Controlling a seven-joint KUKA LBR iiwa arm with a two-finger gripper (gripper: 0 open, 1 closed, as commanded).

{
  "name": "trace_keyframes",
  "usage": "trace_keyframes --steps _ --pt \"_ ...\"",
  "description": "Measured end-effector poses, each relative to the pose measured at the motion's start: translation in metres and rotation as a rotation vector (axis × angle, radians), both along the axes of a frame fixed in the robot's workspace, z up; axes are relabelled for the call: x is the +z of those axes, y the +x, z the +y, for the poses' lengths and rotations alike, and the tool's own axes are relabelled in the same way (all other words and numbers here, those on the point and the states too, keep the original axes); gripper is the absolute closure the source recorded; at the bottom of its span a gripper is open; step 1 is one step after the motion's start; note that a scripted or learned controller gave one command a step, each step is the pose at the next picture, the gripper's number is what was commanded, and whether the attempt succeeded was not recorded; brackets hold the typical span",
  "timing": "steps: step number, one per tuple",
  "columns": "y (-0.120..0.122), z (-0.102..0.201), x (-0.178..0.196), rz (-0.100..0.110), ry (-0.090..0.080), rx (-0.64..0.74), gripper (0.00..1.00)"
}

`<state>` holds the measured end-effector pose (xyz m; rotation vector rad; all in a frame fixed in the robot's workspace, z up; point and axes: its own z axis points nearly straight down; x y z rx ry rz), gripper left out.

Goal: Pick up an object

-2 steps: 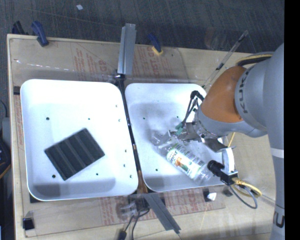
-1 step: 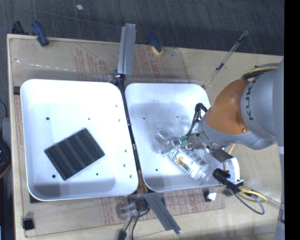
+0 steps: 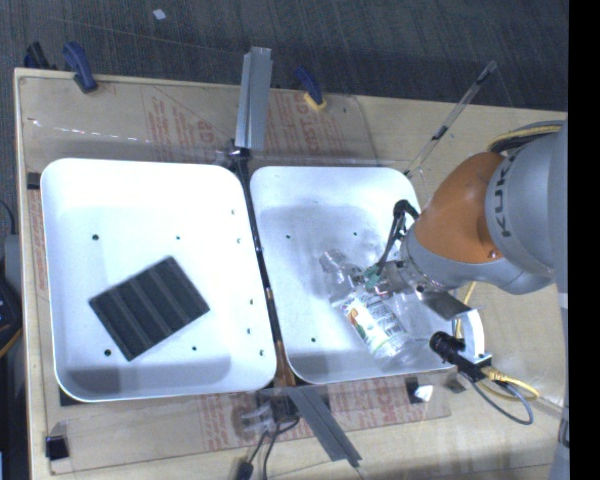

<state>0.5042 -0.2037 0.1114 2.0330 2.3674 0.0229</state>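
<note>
The arm (image 3: 500, 218) reaches in from 3 o'clock and hangs low over the right bin (image 3: 310, 193), its wrist covering the tool (image 3: 405, 283). Whether the tool is apart or together I cannot tell. Just at its 7 o'clock lies a clear bottle (image 3: 372, 326) with a printed label, on its side near the bin's 5 o'clock corner, with crumpled clear wrap (image 3: 338, 268) beside it at 11 o'clock. Nothing looks lifted, so the pick seems not yet done; the grasp and the raise are left. In the left bin (image 3: 70, 193) a dark ribbed slab (image 3: 148, 306) lies flat, well apart from the arm. The wrap crowding the bottle and the nearby bin wall may hinder a clean grip. Blue clamps (image 3: 78, 66) sit on the tabletop (image 3: 130, 108) edge at 12 o'clock.
</note>
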Motion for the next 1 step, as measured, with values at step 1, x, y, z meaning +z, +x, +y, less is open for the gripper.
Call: trace_keyframes --steps 1 --pt "0.0397 0.0666 0.0667 0.027 0.004 -0.014 1.00"
